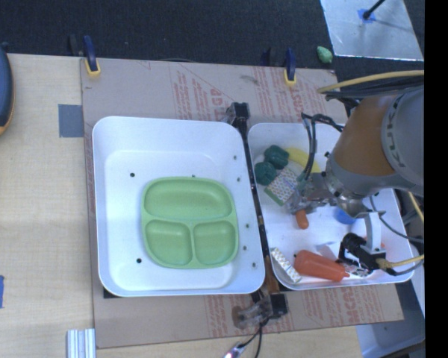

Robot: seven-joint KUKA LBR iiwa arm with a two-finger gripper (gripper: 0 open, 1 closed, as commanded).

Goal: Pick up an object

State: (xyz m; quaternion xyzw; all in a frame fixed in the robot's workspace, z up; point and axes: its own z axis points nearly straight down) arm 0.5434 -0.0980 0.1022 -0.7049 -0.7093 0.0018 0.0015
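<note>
At right of frame the gripper [311, 198] hangs low over the right bin [325, 131], just above a small orange piece [302, 219]; its opening cannot be judged.

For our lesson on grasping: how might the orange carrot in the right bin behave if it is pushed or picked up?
The carrot looks long, rounded and tapered, so a sideways push would probably roll it in a curve. Its smooth, shiny surface suggests hard plastic: likely stiff, light, and somewhat slippery to pinch. It lies near the bin wall, which may stop any roll early.
</note>
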